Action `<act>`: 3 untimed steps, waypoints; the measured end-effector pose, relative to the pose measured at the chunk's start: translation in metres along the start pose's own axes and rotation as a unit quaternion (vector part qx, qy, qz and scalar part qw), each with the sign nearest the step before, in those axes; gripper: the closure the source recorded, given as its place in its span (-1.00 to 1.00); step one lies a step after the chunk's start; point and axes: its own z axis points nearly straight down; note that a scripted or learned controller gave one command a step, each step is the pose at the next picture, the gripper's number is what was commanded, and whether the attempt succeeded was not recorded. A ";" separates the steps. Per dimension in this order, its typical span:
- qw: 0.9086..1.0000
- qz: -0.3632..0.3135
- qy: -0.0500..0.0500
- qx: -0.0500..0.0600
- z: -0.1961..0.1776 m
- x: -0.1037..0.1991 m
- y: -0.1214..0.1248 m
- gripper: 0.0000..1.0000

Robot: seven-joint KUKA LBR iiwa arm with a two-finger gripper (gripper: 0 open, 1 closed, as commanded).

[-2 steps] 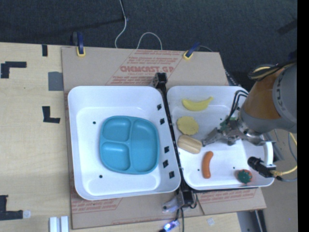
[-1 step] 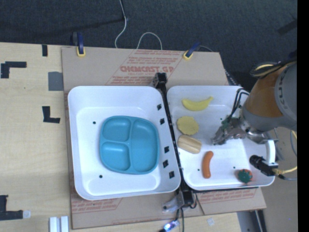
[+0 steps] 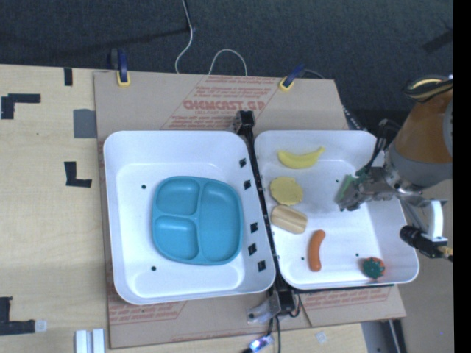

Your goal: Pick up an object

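Observation:
The right bin [image 3: 335, 279] holds a yellow banana [image 3: 299, 157] at the back, a round yellow cookie-like piece [image 3: 286, 190], a tan bread roll [image 3: 288, 219], an orange-red sausage [image 3: 316, 249] and a small red and green strawberry-like piece [image 3: 373, 268] in the front right corner. My gripper [image 3: 352, 194] hangs over the right part of this bin, right of the cookie piece and apart from every object. Nothing shows between its tips.
The left bin [image 3: 125, 160] holds a blue divided plate [image 3: 197, 220]. A black divider [image 3: 254, 190] runs between the bins. Both bins rest on a cardboard sheet [image 3: 213, 98] clipped to the bench. The arm's grey and orange body [image 3: 427, 142] overhangs the right bin's right edge.

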 end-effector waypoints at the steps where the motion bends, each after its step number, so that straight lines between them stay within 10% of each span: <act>1: 1.000 -0.001 0.000 0.000 -0.042 -0.002 0.001 1.00; 3: 1.000 -0.003 0.001 0.002 -0.081 0.043 0.019 1.00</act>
